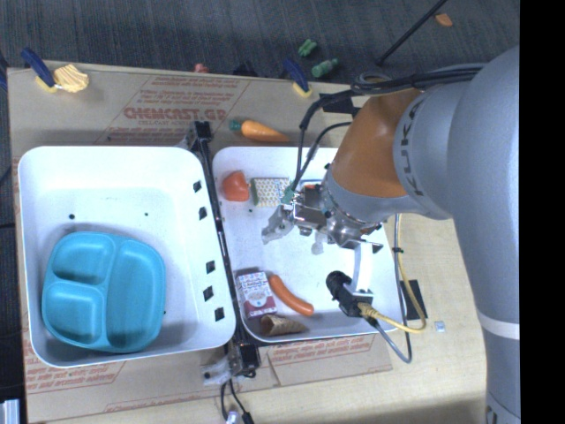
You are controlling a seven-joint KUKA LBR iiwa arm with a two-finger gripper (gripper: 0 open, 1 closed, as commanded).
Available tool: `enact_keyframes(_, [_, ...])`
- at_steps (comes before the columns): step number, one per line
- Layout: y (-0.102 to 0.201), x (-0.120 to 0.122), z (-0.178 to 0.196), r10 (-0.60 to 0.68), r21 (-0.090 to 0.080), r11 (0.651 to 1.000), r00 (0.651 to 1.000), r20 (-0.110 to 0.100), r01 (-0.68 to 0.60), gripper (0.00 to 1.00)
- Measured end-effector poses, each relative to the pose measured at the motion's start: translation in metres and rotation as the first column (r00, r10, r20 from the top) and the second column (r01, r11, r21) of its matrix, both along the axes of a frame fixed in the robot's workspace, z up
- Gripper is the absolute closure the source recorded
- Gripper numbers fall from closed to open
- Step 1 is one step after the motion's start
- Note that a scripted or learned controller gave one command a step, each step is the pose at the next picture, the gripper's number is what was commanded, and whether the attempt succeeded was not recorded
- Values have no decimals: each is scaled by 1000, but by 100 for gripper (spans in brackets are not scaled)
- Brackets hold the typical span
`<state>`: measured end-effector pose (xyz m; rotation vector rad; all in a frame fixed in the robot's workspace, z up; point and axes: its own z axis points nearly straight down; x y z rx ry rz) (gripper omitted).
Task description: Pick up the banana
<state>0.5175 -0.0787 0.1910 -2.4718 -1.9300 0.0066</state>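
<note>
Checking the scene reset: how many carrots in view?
2. One carrot lies on the cardboard just above the right bin; the other carrot lies inside that bin near its lower edge. The arm covers part of the bin, so more may be hidden.

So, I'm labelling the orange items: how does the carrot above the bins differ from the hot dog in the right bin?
The carrot lies on the cardboard outside the bins and has a green end; the hot dog lies inside the right bin, beside a red packet, and has no green. Both are orange and elongated.

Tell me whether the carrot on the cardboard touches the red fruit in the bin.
Apart. The camera view shows the carrot outside the bin, whose white rim lies between it and the red fruit.
</note>
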Motion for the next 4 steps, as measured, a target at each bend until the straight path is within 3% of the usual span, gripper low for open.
enact_keyframes(1, [-16,8,-100,235,1,972,972,2,-235,0])
enact_keyframes(2, [-25,35,-99,734,-2,679,679,6,-734,0])
enact_keyframes(3, [-22,138,-96,977,10,213,213,3,-977,0])
enact_keyframes(4, [-95,44,-20,983,-3,183,183,4,-983,0])
